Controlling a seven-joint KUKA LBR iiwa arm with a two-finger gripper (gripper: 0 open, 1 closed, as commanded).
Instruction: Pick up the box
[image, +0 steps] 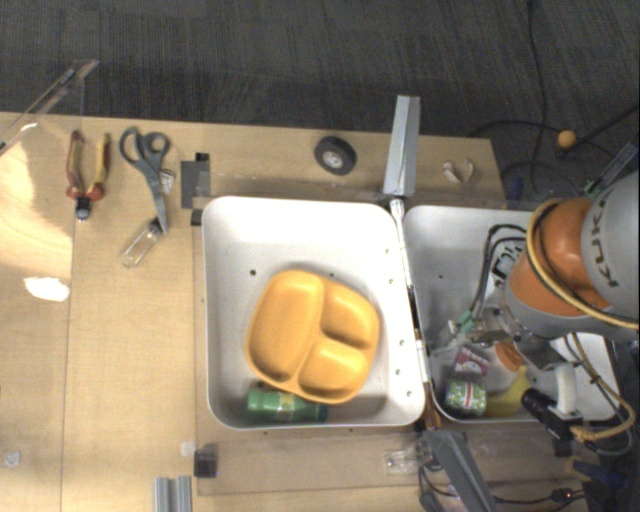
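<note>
2 bins (300, 215) sit side by side; the gripper (478, 345) hangs low in the right one, over what looks like the box (466, 396). Reaching step, I judge; next needs a clean descent.

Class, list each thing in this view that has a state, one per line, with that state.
yellow divided tray: lying in the left bin, over a can
green can: on its side, partly under the tray
scissors: closed, on the bench
gripper: low in the right bin, above small items
</note>
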